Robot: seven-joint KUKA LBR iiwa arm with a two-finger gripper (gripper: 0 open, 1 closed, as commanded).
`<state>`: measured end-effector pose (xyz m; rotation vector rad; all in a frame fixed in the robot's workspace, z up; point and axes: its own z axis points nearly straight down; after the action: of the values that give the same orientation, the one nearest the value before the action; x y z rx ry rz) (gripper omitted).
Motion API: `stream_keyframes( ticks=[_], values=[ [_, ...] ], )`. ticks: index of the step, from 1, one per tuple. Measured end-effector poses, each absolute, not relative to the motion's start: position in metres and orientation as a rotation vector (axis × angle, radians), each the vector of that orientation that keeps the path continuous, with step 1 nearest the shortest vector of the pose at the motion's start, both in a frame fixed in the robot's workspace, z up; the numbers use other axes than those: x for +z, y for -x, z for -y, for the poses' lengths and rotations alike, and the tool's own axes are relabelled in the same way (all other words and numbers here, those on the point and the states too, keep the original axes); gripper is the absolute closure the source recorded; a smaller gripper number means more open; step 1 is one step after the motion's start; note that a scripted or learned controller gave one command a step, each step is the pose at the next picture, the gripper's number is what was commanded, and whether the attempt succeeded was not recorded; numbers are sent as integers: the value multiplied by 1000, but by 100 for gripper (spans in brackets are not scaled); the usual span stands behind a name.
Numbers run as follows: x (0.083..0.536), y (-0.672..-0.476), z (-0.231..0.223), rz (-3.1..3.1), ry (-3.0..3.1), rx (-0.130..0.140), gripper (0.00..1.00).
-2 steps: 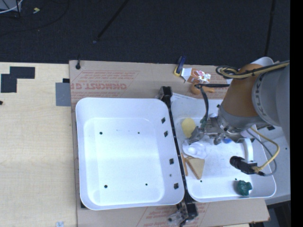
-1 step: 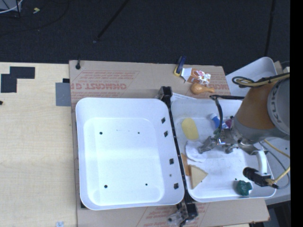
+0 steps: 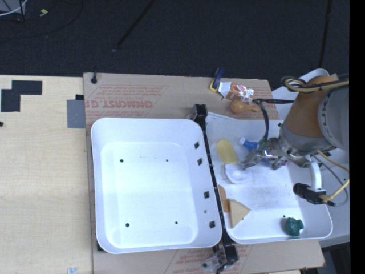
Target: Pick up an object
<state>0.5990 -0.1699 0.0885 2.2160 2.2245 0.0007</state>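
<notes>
I see the arm (image 3: pixel 311 116) reaching in from the right, its orange band above the wrist, bent down over the right bin (image 3: pixel 319 233). The gripper (image 3: pixel 251 163) sits low over that bin's far-left part, pointing left; I cannot tell how its fingers stand. Just left of it lies a yellow oval object (image 3: pixel 227 151), with a small blue item (image 3: pixel 247 143) right beside the tip and a white rounded piece (image 3: pixel 237 175) just nearer. A tan wedge (image 3: pixel 236 211) rests at the bin's near-left side, and a dark green lump (image 3: pixel 293 226) sits near the near-right corner, well apart from the gripper. The left bin (image 3: pixel 102 181) stands beside it on the cardboard-covered counter (image 3: pixel 137 99)
</notes>
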Motion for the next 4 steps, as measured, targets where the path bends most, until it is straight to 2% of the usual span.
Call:
stream_keyframes(
  ticks=[1,2,3,4],
  values=[
    [87,-645,103,-2230,-2220,-1,0],
    [88,-632,143,-2221,-2223,-4,0],
    [88,-644,114,-2225,-2220,-1,0],
    [101,-645,115,-2223,-2218,3,100]
  ],
)
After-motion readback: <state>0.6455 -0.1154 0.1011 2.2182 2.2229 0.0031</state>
